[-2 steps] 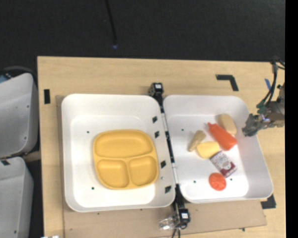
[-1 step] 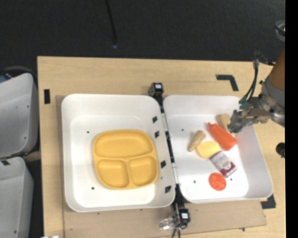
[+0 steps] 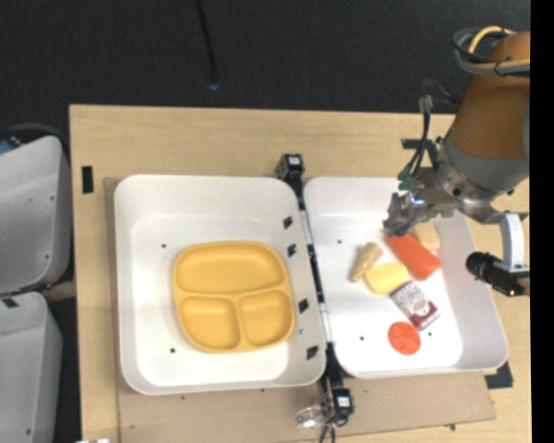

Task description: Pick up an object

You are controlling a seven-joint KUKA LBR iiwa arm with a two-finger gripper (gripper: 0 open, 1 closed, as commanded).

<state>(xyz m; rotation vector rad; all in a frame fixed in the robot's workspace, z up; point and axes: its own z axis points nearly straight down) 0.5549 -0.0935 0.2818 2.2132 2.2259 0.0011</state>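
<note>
In the right bin (image 3: pixel 351 330) lie several small items: a tan bread-like piece (image 3: pixel 365 261), a yellow block (image 3: pixel 387 277), an orange-red cylinder (image 3: pixel 415 257), a red and white packet (image 3: pixel 415 304) and a flat orange-red disc (image 3: pixel 404 338). My gripper (image 3: pixel 402 216) hangs over the bin's upper right part, just above the upper end of the orange-red cylinder. The wrist hides the fingertips.
The left bin (image 3: pixel 138 340) holds a yellow tray (image 3: pixel 233 294) with three compartments. A black divider with clips runs between the bins (image 3: pixel 307 257). The orange and grey arm (image 3: pixel 487 118) reaches in from the right. Grey cases (image 3: pixel 18 220) stand left of the bench.
</note>
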